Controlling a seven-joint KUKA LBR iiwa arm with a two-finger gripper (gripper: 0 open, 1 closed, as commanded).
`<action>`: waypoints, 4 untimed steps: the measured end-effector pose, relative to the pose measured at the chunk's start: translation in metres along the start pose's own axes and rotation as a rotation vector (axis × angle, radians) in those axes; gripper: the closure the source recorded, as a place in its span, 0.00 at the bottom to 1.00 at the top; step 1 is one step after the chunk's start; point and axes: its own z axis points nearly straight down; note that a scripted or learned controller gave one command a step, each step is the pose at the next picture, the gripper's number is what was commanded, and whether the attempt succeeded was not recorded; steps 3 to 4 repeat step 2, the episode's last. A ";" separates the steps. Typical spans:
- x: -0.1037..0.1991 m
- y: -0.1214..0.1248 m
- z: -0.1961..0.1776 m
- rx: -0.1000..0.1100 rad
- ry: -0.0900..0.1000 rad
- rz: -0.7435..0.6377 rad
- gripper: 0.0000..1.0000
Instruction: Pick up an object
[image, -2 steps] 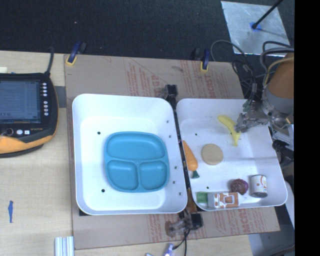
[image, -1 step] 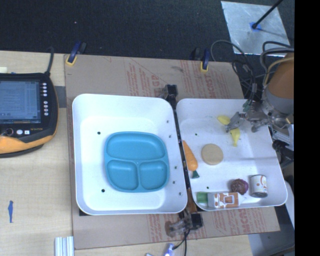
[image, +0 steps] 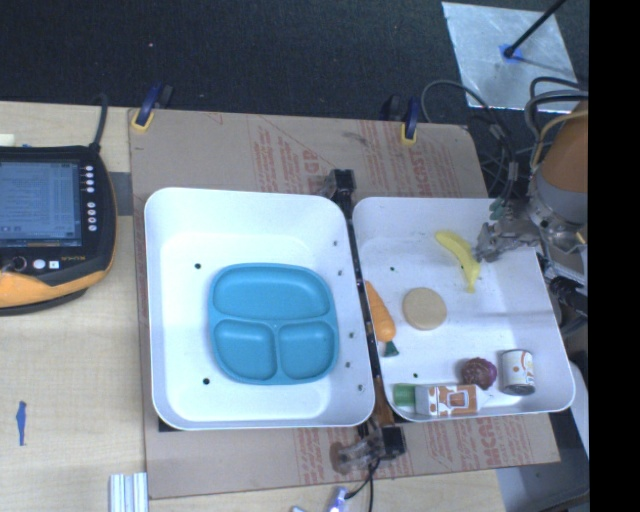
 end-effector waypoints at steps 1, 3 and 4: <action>0.000 0.000 0.000 0.000 0.000 0.000 0.00; -0.001 0.000 -0.011 -0.001 -0.001 0.000 1.00; -0.001 0.000 -0.011 -0.001 -0.001 0.000 1.00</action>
